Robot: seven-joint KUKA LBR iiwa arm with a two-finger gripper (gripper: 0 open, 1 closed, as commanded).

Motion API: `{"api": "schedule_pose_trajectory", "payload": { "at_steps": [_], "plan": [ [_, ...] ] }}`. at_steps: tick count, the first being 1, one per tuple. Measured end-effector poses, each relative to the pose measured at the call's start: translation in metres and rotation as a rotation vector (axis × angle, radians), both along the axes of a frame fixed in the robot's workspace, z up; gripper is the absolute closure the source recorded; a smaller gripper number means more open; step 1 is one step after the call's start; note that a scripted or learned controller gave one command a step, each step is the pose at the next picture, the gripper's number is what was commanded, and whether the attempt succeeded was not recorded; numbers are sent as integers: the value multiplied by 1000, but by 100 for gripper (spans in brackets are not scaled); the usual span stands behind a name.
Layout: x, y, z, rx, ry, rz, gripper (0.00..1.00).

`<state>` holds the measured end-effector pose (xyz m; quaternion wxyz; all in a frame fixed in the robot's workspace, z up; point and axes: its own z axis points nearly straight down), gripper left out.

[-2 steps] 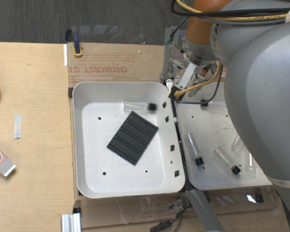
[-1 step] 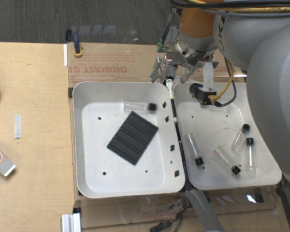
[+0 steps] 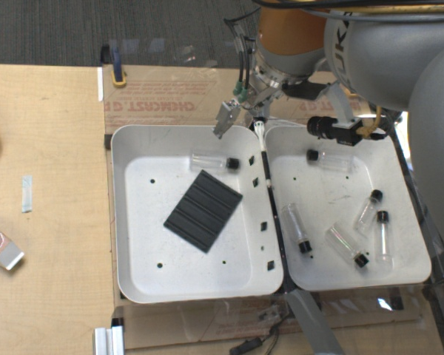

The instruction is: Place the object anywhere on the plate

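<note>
Above bins' rear rims: jaws (image 3: pixel 240 117) state unclear; clear vial (image 3: pixel 211 160) beside black plate (image 3: pixel 203 210).

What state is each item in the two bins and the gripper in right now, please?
Black ribbed plate: flat in the left bin, turned at an angle, nothing on it.
Vial beside the plate: lying on its side, capped, apart from the plate.
Vials in the right bin: five, all lying down, capped.
Gripper: above the bins' far edge, holding nothing visible.
</note>
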<state>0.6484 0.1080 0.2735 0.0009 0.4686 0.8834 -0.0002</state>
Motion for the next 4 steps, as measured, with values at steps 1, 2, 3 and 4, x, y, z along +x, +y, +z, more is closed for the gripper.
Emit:
{"api": "schedule_pose_trajectory", "payload": {
  "at_steps": [1, 2, 3, 4],
  "plan": [
    [11, 72, 15, 0, -1, 379, 0],
    [0, 83, 96, 0, -1, 552, 0],
    [-5, 120, 169, 0, -3, 903, 0],
    [4, 111, 169, -1, -3, 1209, 0]
  ]
}}
